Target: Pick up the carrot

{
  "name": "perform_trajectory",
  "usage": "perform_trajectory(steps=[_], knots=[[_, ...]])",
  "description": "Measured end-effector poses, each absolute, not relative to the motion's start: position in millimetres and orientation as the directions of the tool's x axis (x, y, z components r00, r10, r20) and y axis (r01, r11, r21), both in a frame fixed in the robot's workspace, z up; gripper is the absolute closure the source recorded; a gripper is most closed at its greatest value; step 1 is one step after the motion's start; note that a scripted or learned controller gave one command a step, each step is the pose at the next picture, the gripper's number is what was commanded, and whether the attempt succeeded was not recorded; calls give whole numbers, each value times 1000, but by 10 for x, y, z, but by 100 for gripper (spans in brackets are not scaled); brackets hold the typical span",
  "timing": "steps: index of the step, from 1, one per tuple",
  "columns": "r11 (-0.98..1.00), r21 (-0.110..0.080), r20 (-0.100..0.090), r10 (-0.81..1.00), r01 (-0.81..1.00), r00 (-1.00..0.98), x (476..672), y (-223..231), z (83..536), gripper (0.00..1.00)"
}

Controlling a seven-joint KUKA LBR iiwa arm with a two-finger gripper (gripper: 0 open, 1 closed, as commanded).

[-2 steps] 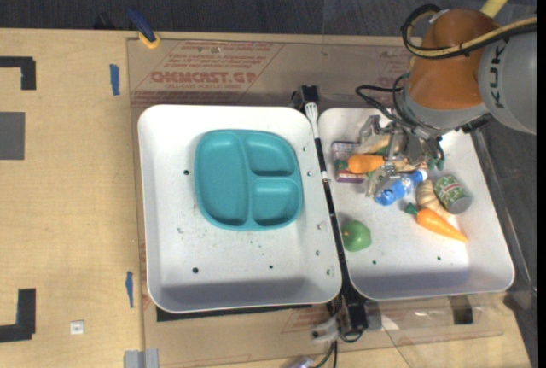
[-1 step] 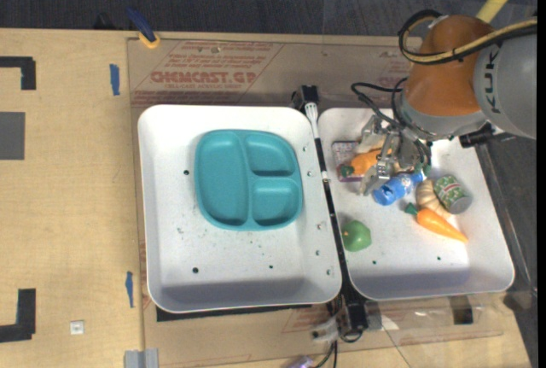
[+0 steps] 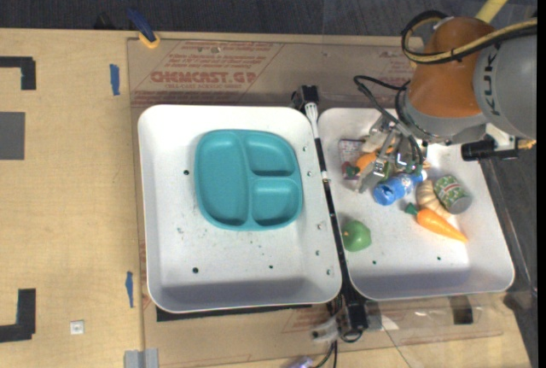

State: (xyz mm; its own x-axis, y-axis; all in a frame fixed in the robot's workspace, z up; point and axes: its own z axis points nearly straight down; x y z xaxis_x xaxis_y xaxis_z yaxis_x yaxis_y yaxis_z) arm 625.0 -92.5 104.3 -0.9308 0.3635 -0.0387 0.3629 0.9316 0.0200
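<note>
Carrot [image 3: 441,224]: lies flat on the floor of the right bin [image 3: 478,272], pointed end toward that bin's right wall, blunt end with a green nub touching a pale, rounded item [image 3: 426,195]
Carrot handling: looks like a toy of hard, smooth plastic, so probably light, stiff and a little slippery; the taper means a grip near the tip would likely squeeze it out
Carrot hold: across the thick middle, fingers either side of its long axis, seems the safest place
End effector [image 3: 386,160]: sits low over the clutter left of the carrot, well short of it; whether it is released or clenched I cannot tell
Count, carrots: one
Count, bins: two, side by side on the worktop [image 3: 68,187]
Count, left bin [image 3: 171,272]: one teal divided plate [image 3: 249,178]
Count, other items near the carrot: one green round fruit [image 3: 356,234], one blue piece [image 3: 389,190], one greyish-green can [image 3: 452,193], plus small bits under the arm too jumbled to count
</note>
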Motion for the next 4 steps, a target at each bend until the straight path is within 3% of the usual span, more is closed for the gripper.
perform_trajectory(steps=[1,2,3,4], knots=[[776,25,-33,631,631,-775,5951,-940,1049,0],[453,25,-16,892,891,-452,5816,-1005,955,0],[456,26,-20,890,889,-456,5829,-1003,1057,100],[581,12,-8,814,814,-581,6218,-385,2225,100]])
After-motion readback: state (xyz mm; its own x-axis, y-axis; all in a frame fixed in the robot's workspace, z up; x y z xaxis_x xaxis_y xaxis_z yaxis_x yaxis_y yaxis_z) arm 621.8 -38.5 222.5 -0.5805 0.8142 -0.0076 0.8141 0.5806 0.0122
